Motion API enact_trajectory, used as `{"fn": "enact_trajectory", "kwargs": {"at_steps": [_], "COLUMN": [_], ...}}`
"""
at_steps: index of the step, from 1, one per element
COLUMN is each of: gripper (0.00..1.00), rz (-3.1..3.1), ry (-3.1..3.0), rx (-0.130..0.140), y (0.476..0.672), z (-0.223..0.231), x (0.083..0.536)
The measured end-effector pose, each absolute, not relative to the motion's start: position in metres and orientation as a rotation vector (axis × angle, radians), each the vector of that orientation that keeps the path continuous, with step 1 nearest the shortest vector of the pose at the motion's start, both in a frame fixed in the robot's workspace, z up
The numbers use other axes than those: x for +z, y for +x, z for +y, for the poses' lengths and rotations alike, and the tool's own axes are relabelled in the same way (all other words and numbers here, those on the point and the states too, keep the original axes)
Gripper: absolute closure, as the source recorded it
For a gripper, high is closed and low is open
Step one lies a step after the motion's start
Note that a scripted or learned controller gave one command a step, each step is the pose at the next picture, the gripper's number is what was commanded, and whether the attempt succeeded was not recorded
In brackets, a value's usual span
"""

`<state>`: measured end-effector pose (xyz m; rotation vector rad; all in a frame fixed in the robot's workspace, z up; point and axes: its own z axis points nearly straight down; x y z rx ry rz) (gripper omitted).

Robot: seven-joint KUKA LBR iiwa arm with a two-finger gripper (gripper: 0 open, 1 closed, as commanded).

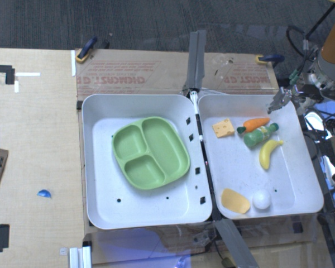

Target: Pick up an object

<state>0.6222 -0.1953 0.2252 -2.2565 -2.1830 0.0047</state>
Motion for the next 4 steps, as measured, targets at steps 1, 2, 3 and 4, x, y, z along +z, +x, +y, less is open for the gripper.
{"fn": "enact_trajectory", "kwargs": {"at_steps": [1, 2, 3, 4], "gripper": [0.0, 1.0, 1.0, 0.0], "rz": [-2.094, -2.099, -2.197, -2.197], "ry": [-2.345, -2.342, -2.246, -2.246], "rx": [0.002, 0.003, 0.002, 0.003], "y": [0.643, 0.644, 0.636, 0.635], "z": [-0.193, -0.193, -0.153, -0.153], "x": [0.107, 0.116, 0.206, 0.206]}}
